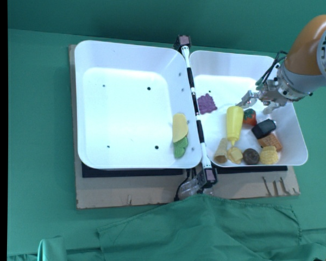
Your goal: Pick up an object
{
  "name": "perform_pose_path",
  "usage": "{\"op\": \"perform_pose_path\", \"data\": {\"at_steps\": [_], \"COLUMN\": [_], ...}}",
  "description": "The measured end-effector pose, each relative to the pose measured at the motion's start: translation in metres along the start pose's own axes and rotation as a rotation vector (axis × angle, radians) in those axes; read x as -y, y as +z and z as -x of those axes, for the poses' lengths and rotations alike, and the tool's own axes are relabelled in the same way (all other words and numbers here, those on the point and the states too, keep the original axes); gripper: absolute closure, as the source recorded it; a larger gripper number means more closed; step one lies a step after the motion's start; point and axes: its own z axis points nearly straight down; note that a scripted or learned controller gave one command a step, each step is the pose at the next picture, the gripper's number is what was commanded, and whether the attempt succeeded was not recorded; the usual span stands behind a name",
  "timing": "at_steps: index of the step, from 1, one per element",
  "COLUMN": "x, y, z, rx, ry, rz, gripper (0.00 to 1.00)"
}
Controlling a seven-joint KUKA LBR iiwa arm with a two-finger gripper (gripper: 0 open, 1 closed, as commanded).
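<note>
One pincer [259, 102] | fingers spread wide, holding nothing | strawberry [250, 116] just below it

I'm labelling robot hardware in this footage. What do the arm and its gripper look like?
The arm is grey with a rounded orange band above the wrist. The gripper is pale grey metal with short light-coloured jaws, and thin dark cables run along its wrist.

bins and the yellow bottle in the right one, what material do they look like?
Bins: likely thin moulded plastic, glossy white; rounded corners and a bright glare patch on the left floor. Yellow bottle: probably smooth toy plastic, uniform colour with a soft sheen. Neither can be confirmed from the look alone.
</note>
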Motion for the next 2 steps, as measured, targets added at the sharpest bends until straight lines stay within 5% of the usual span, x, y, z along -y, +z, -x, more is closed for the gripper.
{"op": "perform_pose_path", "data": {"at_steps": [2], "x": [-0.118], "y": [0.005], "z": [-0.002], "rx": [-0.004], "ry": [-0.006], "rz": [-0.022], "gripper": [0.0]}}
